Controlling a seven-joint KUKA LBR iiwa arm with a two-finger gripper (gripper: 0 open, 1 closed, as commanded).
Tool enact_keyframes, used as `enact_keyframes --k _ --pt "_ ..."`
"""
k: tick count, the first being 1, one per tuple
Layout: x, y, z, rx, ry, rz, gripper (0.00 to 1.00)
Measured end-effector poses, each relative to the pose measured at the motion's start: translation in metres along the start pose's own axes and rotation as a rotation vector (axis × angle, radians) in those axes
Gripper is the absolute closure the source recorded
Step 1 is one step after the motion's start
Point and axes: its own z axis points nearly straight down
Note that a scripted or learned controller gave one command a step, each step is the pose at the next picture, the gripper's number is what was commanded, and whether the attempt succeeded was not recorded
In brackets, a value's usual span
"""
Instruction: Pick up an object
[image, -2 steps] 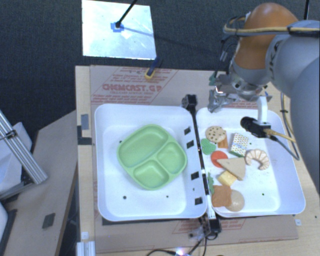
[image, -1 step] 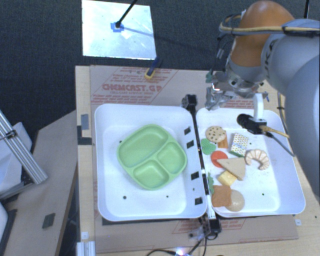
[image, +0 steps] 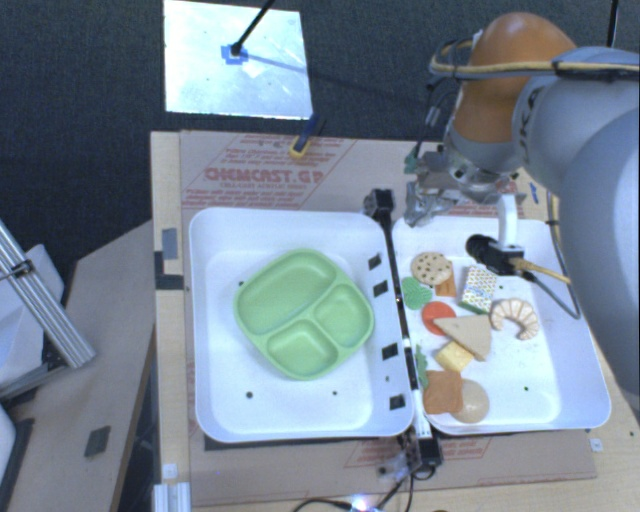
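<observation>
Tool (image: 428, 205) hangs at 12 o'clock over the right bin (image: 575, 385), fingers' state can't tell. Nearest pick: cookie (image: 432, 267), just below at 6 o'clock (croissant (image: 515, 317) sits at 4). Drop straight, centre on cookie, avoid the bin wall.

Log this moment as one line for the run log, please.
hand above right bin's far edge | holding nothing seen | toy food untouched: cookie, croissant | green tray in left bin
</observation>
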Motion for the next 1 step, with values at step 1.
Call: enact_keyframes --k 1 --pt "-0.0037 -0.0038 -0.0036 0.000 -0.001 0.004 1.00"
